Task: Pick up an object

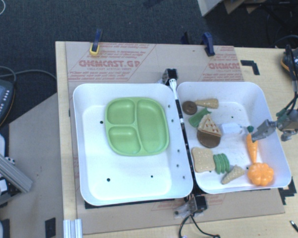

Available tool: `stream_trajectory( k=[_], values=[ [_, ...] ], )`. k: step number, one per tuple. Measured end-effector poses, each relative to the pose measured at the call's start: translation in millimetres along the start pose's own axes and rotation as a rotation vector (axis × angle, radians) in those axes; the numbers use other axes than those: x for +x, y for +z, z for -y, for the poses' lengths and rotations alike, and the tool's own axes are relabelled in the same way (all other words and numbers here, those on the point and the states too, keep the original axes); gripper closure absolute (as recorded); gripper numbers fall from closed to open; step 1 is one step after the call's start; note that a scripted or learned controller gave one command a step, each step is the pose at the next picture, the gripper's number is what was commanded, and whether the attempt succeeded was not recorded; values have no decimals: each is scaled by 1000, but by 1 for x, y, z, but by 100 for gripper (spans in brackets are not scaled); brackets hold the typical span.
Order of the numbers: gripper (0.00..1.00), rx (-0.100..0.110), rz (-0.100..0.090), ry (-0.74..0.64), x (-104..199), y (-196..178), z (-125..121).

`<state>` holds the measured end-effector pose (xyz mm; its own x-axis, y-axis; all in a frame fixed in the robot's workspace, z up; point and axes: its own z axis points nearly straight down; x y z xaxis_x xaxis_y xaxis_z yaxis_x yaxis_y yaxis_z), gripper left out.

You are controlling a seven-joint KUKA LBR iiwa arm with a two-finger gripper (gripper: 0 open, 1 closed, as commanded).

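Green divided plate (pixel 137 126) lay well left of end effector (pixel 262 131), alone in far bin (pixel 84 148). Toy food crowded near bin (pixel 273 148), presumably as pick stock. Carrot (pixel 252 150) just below end effector. Finger state: cannot tell.

The brown paper sheet (pixel 139 58) covering the table carries red printing. Behind the left bin, the largest line reads roughly "CHEMCAST GP", running across the sheet, with smaller red lines above and below it that are too fine to read. Behind the right bin, the same red printing repeats near the blue clamp (pixel 207 42), but there it is cut off and blurred.
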<state>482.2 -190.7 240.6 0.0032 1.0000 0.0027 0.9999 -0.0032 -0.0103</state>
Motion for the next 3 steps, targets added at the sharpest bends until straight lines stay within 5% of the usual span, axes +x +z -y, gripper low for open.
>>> stream_trajectory(
  k=[1, 3],
  values=[
    [0, -11, 3, -3, 0, -5, -2],
    [0, -5, 0, -3, -10, 98, -11]
  ],
)
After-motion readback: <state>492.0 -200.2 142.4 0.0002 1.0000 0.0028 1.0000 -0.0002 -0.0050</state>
